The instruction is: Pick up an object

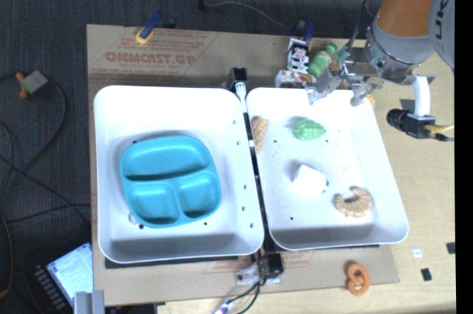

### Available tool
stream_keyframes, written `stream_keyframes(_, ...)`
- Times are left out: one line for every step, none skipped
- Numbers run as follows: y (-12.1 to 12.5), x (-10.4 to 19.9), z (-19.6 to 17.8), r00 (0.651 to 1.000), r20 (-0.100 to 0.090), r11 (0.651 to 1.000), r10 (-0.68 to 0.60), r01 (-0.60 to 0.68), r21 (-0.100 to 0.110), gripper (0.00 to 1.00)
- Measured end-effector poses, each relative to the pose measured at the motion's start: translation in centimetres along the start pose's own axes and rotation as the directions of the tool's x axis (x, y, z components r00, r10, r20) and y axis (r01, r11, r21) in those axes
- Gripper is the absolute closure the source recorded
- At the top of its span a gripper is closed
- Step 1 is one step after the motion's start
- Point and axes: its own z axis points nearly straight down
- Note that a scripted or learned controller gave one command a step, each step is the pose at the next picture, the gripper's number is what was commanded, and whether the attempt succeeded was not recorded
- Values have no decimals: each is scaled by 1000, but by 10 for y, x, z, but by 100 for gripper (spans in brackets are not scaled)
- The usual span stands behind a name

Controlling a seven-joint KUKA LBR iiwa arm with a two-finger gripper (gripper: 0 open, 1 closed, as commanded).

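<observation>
My gripper (338, 94) hangs over the far edge of the right bin (384, 179), its fingers (319, 93) spread apart with nothing between them, so it is open. A green leafy toy (309, 130) lies just below and left of the gripper, apart from it. Further forward in the same bin are a white block (307, 178) and a tan curled pastry-like piece (353, 202). A tan cone-shaped piece (259, 134) rests against the bin's left wall.
The left bin (111, 120) holds a blue divided tray (170, 179). Small clutter, including a green item (321, 61), sits behind the right bin. An orange ring-shaped piece (358, 277) lies on the bench in front. A black fitting (406, 120) juts out right of the bin.
</observation>
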Motion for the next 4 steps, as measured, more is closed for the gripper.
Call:
stream_keyframes(0, 0, 0, 1000, 0, 1000, 0, 0, 0, 0)
stream_keyframes(0, 0, 0, 1000, 0, 1000, 0, 0, 0, 0)
stream_keyframes(-24, -100, 86, 1000, 2, 1000, 2, -2, 2, 0)
stream_keyframes(42, -96, 173, 1000, -18, 1000, -6, 6, 3, 0)
